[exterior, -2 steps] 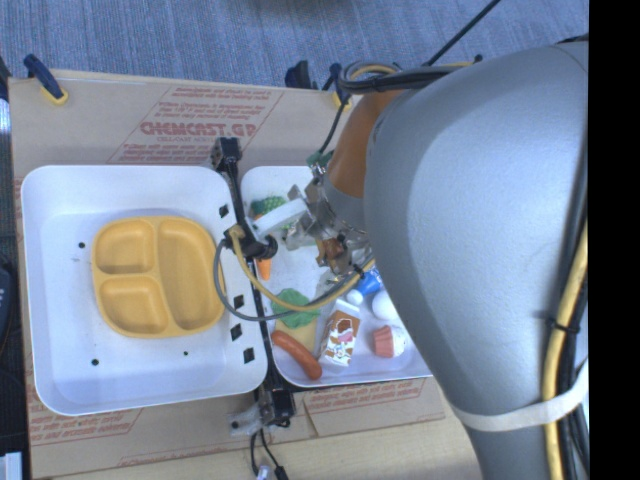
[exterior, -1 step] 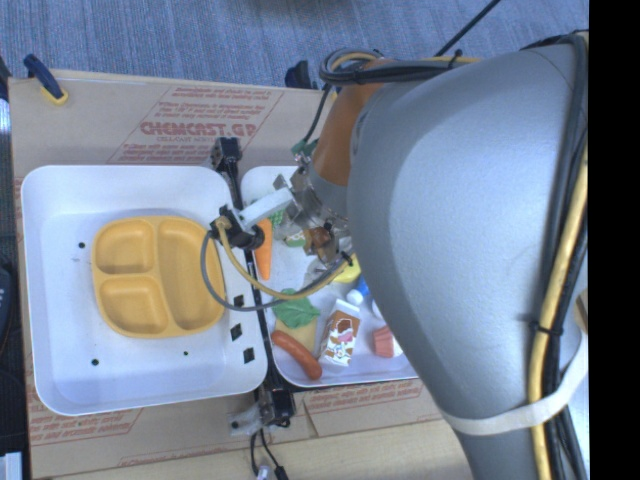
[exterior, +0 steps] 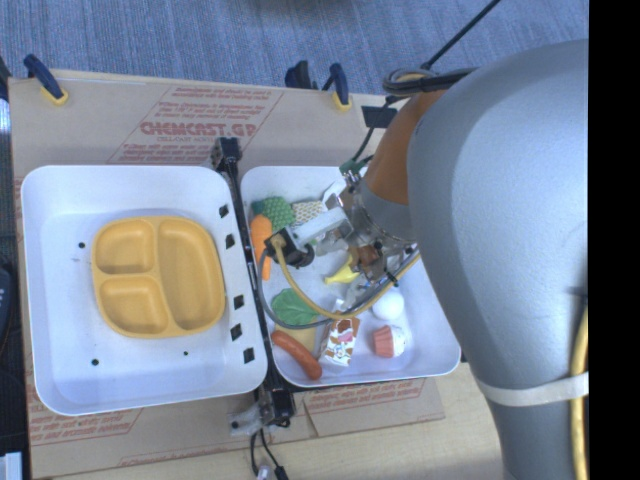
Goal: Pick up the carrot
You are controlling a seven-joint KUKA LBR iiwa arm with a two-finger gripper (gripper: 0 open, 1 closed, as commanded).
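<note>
Grey arm (exterior: 520, 218) looms over right bin (exterior: 296, 182) | carrot (exterior: 261, 236) lies by its left wall, just left of my jaws | jaws' opening: I cannot tell | grasp and lift not yet done, I judge

One camera sits above the bench (exterior: 120, 108) and looks down on it at a slant, from fairly near. Both white bins fit in the frame, one bin (exterior: 45, 268) at left and the other (exterior: 435, 353) at centre. The arm (exterior: 510, 218), nearer the lens, looms large at right. Blue carpet (exterior: 150, 18) crosses the top.
</note>
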